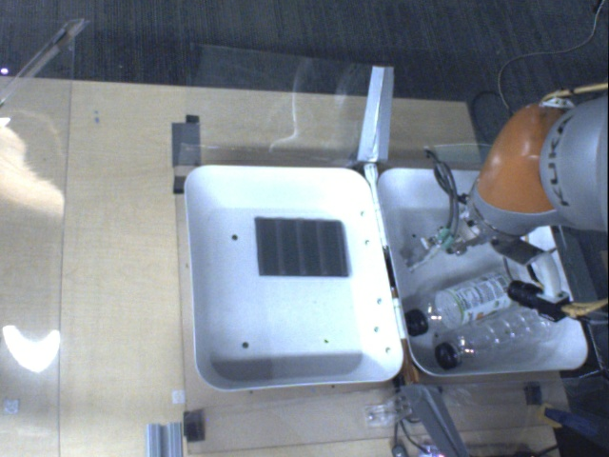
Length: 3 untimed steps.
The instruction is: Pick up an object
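Arm (547, 165) over right bin (404, 212). Gripper (440, 246) low inside it, near two clear bottles (476, 312) lying along bin's front edge. Grip state: cannot tell. Left bin (285, 350) alongside.

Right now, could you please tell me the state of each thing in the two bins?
Left bin: holds a dark ribbed pad, lying flat.
Right bin: holds two bottles.
Upper bottle: clear, on its side, black cap on.
Lower bottle: clear, on its side, black cap on.
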Motion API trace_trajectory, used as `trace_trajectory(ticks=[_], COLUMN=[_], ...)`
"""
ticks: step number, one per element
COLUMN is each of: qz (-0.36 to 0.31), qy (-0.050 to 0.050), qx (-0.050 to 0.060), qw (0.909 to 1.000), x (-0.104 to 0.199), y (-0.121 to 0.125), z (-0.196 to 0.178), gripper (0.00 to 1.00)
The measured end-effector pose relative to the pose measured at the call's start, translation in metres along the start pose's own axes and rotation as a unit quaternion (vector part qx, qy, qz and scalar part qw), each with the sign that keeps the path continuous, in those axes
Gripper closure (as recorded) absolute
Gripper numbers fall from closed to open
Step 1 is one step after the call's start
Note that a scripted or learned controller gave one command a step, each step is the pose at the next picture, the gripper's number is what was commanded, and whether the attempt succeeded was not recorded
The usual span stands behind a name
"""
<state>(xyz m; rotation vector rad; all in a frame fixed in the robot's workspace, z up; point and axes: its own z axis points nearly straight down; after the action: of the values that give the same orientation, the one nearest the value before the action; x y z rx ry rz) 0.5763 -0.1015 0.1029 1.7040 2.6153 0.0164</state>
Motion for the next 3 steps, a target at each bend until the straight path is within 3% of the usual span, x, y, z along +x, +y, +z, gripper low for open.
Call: trace_trajectory(ticks=[1, 2, 3], qz=[-0.109, -0.119, -0.199], qy=[0.001, 0.002, 0.003], qx=[0.002, 0.003, 0.004], qw=[0.9941, 0.9928, 0.9799], x=[0.014, -0.009, 0.002], y=[-0.085, -0.096, -0.021], z=[0.01, 0.001, -0.151], gripper=[0.0, 0.0, 0.0])
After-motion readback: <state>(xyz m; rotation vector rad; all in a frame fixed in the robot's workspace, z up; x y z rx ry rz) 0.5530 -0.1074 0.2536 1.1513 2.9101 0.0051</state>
